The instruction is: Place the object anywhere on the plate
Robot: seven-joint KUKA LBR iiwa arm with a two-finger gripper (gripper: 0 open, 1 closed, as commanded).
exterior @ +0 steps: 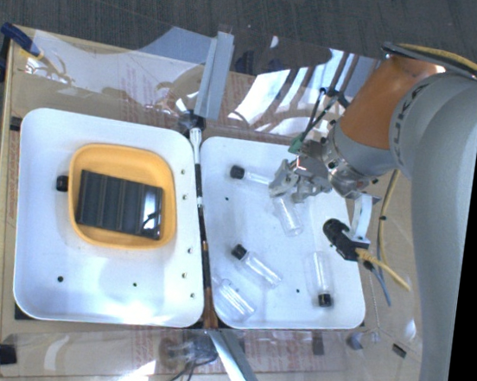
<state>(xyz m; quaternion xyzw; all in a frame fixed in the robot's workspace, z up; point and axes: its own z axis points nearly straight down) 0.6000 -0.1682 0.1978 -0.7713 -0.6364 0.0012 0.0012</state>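
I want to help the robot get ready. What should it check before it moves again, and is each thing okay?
1. Plate ready in the left bin: ok, though a dark ridged block covers its middle, so only the yellow rim is free.
2. Clear vials with black caps, like this one, lie in the right bin: ok.
3. Gripper over the right bin: ok.
4. A vial held between the gripper's tips: cannot tell.
5. Divider between the bins to cross: ok, it looks low.
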